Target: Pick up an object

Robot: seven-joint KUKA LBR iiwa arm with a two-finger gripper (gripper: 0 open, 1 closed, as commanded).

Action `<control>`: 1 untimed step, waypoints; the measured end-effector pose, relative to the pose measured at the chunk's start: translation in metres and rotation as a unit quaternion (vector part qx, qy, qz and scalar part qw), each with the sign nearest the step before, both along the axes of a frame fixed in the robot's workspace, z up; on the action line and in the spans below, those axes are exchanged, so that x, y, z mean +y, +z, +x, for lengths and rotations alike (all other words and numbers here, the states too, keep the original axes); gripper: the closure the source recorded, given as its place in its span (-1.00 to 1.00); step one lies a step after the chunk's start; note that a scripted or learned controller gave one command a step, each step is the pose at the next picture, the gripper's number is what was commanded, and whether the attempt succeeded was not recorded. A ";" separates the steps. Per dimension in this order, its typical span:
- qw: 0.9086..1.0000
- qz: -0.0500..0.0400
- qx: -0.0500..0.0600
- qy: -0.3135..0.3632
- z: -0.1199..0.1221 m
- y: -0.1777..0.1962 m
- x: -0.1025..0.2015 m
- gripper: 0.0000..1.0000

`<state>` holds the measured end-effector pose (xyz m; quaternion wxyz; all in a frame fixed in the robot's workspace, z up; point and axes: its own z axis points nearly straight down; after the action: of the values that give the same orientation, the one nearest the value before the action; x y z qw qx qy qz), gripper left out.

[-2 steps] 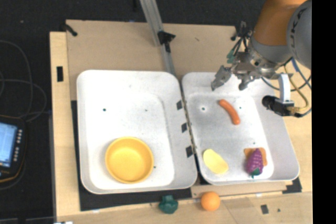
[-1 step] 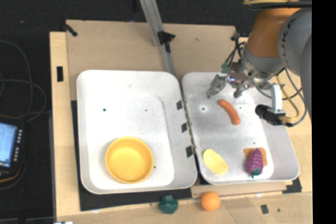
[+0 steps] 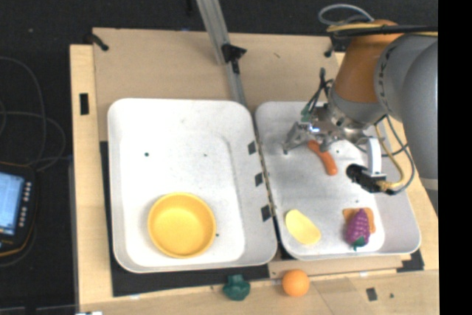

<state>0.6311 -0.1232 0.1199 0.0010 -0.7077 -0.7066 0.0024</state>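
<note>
Two shallow white bins sit side by side on a tan bench. The left bin holds a yellow bowl, upright, in its near-left part; the rest of its floor shows small dark specks.

The right bin holds several toys. A pale yellow, lemon-like piece lies close to the bin's near-left corner. A purple bunch of grapes lies toward the near-right corner, on top of or against a small orange piece that peeks out behind it. An orange carrot-like stick lies tilted in the upper middle of this bin, its upper end right under the gripper.

The grey arm with its orange band reaches in from the right and hangs over the far part of the right bin. The gripper points down toward the carrot-like stick; a grey finger juts out to the left. Cables and the wrist clutter the spot, so I cannot tell how far the fingers are apart, nor whether the stick is between them.

Outside the bins, on the bench's near edge, an orange ball and a small dark green object lie near each other. A metal pole slants up from between the bins.
</note>
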 end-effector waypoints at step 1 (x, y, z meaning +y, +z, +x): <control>1.000 0.001 -0.004 -0.002 0.002 0.015 0.000 1.00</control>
<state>0.6336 -0.1233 0.1354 -0.0016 -0.7088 -0.7054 -0.0012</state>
